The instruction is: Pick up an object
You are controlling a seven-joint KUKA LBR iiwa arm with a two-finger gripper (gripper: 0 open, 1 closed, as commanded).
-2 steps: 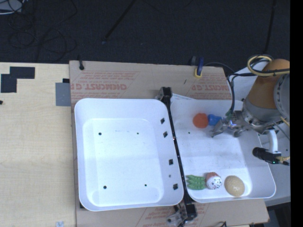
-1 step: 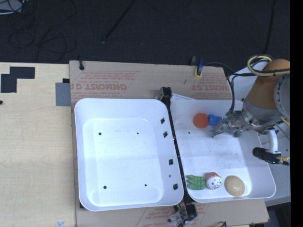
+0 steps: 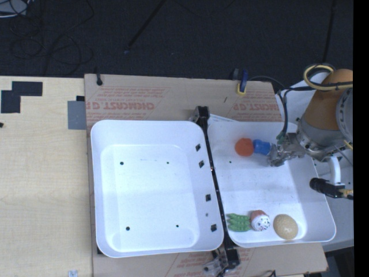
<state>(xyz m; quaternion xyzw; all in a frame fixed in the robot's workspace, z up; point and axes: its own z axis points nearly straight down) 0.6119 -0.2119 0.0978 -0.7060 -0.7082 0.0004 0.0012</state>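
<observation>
Pincer (image 3: 279, 154) beside blue block (image 3: 262, 148); right bin (image 3: 314, 212)

Two shallow white bins side by side on brown printed cardboard (image 3: 173, 100): left bin (image 3: 98, 172) and right bin (image 3: 314, 224), rims meeting along a black clipped divider (image 3: 209, 172). Pale wooden benchtop (image 3: 40, 183) to the left, with black patches (image 3: 22, 94) and a grey patch (image 3: 75, 113). Blue-and-yellow clamp (image 3: 242, 83) on the cardboard's far edge. Dark floor with loose cables (image 3: 34, 4) beyond.
</observation>
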